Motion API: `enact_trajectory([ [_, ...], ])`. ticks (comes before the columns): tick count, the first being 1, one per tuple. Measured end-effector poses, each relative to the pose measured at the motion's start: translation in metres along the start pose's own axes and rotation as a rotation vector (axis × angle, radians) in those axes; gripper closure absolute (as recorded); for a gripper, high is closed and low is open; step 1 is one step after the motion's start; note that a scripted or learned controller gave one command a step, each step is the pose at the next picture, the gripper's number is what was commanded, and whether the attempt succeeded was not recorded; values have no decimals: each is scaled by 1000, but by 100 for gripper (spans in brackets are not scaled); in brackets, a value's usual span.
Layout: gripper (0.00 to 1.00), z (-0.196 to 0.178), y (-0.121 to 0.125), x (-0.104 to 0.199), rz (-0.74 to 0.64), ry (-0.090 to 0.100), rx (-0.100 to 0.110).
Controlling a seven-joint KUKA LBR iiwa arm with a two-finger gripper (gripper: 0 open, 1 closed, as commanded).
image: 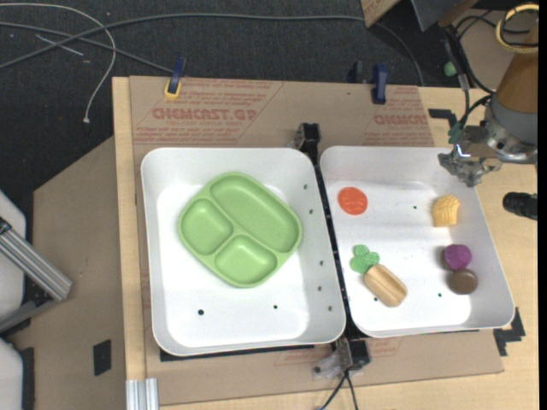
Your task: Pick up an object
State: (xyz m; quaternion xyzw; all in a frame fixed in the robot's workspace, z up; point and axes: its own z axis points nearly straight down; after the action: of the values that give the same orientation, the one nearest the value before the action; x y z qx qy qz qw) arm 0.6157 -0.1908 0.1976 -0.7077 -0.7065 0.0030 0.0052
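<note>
Bench [214, 114]: flat brown cardboard-covered top with faint red print, held at the far edge by two blue clamps [177, 75]. Dark carpet beyond it, thin grey cables [60, 32] lying loose at far left.

Left shallow white plastic bin [171, 310]: holds one light green plastic plate with three compartments [240, 228], sitting flat, rotated so its corners point diagonally, roughly centred but slightly toward the far side.

Right shallow white plastic bin [410, 314]: touches the left bin along a black centre strip. Holds the small candidates for picking (five pieces, all apart from the arm):
- tan wooden cylinder with a green leafy end [380, 278], lying on its side near the front-left of the bin, green end pointing toward the divider.
- orange round flat disc [352, 200], far-left area, just beside the divider.
- yellow ridged corn-like piece [445, 210], right side, mid-depth.
- purple round ball [457, 255], nearer than the yellow piece, right side.
- brown round ball [463, 282], touching or just beside the purple one on its near side.

Arm [517, 92]: enters from the right, orange band visible above a grey wrist. Gripper [466, 165] sits over the far-right corner of the right bin, above the rim, well apart from the disc and near the yellow piece but not touching it. Jaw state: cannot tell, detail too small and dark. Nothing visible between them.
</note>
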Motion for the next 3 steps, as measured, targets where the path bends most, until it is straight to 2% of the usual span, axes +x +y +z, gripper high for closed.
enact_trajectory([
  [1,0,-6,3,0,-2,-2,-11],
  [2,0,47,4,11,-3,0,-5],
  [3,0,94,4,21,-3,-1,-8],
])
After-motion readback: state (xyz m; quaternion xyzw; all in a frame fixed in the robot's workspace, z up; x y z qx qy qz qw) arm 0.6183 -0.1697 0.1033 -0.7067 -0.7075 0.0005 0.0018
